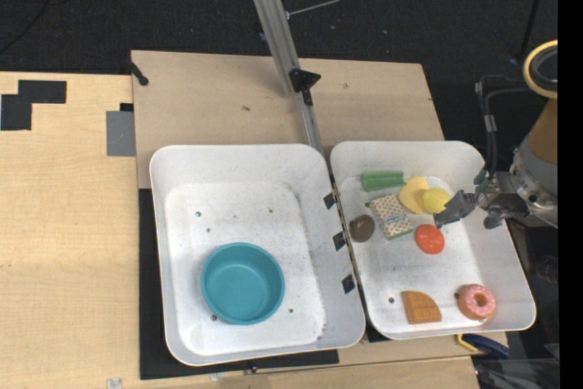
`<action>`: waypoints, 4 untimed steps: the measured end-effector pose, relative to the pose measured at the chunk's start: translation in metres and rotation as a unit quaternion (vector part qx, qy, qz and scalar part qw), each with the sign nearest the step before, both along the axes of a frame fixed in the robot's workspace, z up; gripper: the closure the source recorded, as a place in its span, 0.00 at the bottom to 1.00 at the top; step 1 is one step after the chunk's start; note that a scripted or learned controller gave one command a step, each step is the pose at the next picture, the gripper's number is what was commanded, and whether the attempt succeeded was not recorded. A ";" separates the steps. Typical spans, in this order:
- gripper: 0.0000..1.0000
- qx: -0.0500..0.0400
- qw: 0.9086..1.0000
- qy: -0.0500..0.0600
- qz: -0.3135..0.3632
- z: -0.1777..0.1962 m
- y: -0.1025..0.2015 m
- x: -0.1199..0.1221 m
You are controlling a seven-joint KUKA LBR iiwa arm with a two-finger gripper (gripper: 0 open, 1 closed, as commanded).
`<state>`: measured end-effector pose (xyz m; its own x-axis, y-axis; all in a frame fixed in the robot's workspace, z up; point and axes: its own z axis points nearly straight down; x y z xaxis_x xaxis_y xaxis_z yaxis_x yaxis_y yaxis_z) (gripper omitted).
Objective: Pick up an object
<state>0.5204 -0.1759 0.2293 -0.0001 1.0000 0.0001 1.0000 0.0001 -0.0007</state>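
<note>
We see the gripper (458,207) low over the right bin (510,305), beside the yellow object (424,194) and above the red ball (429,239); whether it is open or closed we cannot tell; nothing visibly lifted, so we judge the pick still ahead.

Surface: a tan board-topped surface (219,100) under dark surroundings, with a paler wood panel (64,223) adjoining at its left.
On it, left: a shallow white bin (173,196) resting on a black mat (146,287).
On it, right: a second white bin (496,287), just beside the first.
Between bins: small black clips (339,240) along the shared edges.
Rear: a slanted aluminium rail (273,23) rising from the board.
</note>
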 end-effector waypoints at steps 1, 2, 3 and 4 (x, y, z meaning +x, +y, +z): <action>0.00 0.000 1.000 0.002 0.000 -0.052 -0.002 -0.011; 0.00 0.001 1.000 0.002 0.000 -0.112 -0.008 -0.016; 0.00 0.000 1.000 0.000 0.000 -0.139 -0.007 -0.016; 1.00 0.000 1.000 -0.001 0.000 -0.127 -0.008 -0.015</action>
<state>0.5049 -0.1836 0.1019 0.0005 1.0000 -0.0003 1.0000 -0.0005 0.0011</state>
